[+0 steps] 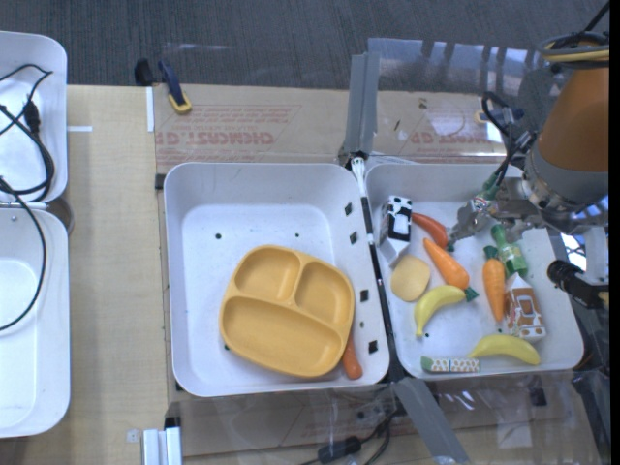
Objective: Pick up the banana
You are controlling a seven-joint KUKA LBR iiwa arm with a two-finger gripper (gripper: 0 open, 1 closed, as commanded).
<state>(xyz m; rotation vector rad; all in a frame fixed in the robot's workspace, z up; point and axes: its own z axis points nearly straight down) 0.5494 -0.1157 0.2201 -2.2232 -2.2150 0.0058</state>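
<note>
Bananas [438,304] lie flat among carrots [447,263], so you need clean access; gripper [481,213] hovers above, whether spread or pressed together I cannot tell.

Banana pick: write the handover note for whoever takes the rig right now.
Gripper: over the right bin's upper part, above the toys; nothing visibly between its fingers.
Bananas: two, both lying in the right bin, one mid-bin beside a carrot, one near the front wall.
Left bin: yellow divided tray.
Done: no banana lifted.
Left: descend on one banana, grip, lift.
</note>
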